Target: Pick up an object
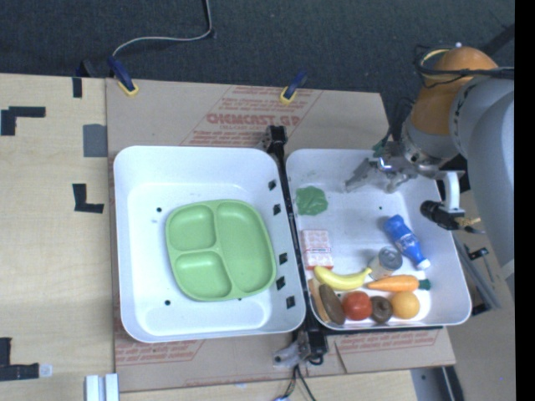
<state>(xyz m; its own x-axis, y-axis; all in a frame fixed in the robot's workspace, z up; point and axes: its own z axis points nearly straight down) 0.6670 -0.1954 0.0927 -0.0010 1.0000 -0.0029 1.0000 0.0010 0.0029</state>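
Camera view: metal gripper over smooth white bin.

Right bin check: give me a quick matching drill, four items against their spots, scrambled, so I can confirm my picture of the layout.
Items:
1. blue bottle
2. green leaf-shaped piece
3. banana
4. green divided plate

Places:
A. middle of the left bin
B. right bin, upper left, near the divider
C. right bin, toward its right wall
D. right bin, lower part, just above the tomato

Pairs: 1-C, 2-B, 3-D, 4-A
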